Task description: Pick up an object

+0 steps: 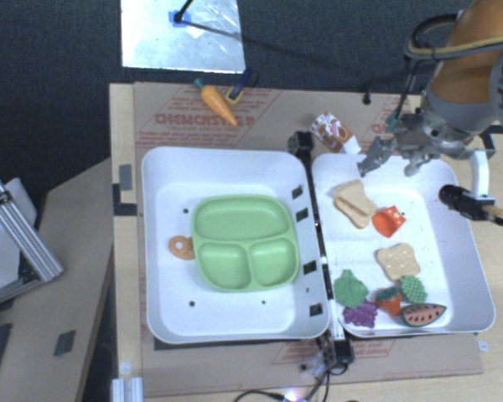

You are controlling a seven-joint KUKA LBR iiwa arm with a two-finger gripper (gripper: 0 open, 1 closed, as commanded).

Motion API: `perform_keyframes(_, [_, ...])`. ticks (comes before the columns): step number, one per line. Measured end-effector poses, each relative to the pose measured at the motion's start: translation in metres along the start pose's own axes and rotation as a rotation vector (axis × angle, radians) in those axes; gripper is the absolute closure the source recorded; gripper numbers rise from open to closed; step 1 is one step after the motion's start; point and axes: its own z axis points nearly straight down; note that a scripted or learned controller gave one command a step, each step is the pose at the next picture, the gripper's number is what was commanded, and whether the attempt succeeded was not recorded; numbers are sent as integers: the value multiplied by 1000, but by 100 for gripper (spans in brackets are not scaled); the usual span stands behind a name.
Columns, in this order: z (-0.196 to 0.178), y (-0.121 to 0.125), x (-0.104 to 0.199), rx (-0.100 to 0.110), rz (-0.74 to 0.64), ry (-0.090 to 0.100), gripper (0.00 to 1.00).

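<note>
Gripper hanging over the far edge of the right bin, fingers spread apart and gripping nothing. Probably parked high like that to look over the pile before dropping in.

Plenty to choose from below: bread slice closest, just under the fingers, then an orange-red piece beside it, a second toast-like piece further along. Near corner crowded with a green leafy thing, purple grapes and a watermelon slice, all bunched together, so harder to grab cleanly. Guessing the bread slice is the easy target, lying flat with space around it.

Left bin holding a green divided plate with a small pretzel just beside it. Toy carrot stranded out on the desk, beyond both bins.
</note>
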Motion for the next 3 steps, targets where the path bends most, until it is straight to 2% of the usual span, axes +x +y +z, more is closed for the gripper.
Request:
perform_keyframes(1, [-8, 2, 0, -13, -2, -1, 0])
perform_keyframes(3, [91, -13, 2, -8, 1, 0, 0])
